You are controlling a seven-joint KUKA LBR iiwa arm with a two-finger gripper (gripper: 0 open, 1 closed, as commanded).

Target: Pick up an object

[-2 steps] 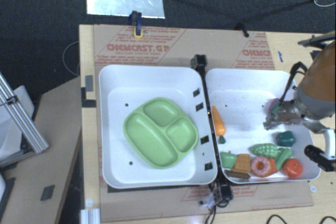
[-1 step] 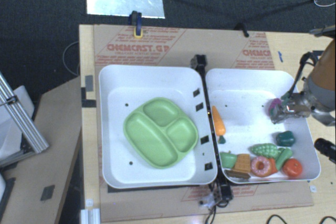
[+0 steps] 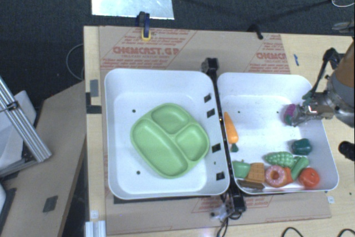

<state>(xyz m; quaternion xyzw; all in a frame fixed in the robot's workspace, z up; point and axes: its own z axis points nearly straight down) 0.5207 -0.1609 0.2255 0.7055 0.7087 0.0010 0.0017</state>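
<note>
The grey arm is reaching in from the right, its two-finger gripper (image 3: 300,114) hanging low over the right white bin (image 3: 260,91). Its fingers are closing against a small purple round toy (image 3: 289,114) by the bin's right wall; a firm grasp is unclear.

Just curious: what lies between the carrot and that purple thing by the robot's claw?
Nothing: bare white bin floor runs from the carrot to the purple toy beside the gripper, seen from the overhead camera.

Both bins (image 3: 166,77) look like smooth white plastic; the green divided plate (image 3: 169,140) is matt plastic.
</note>
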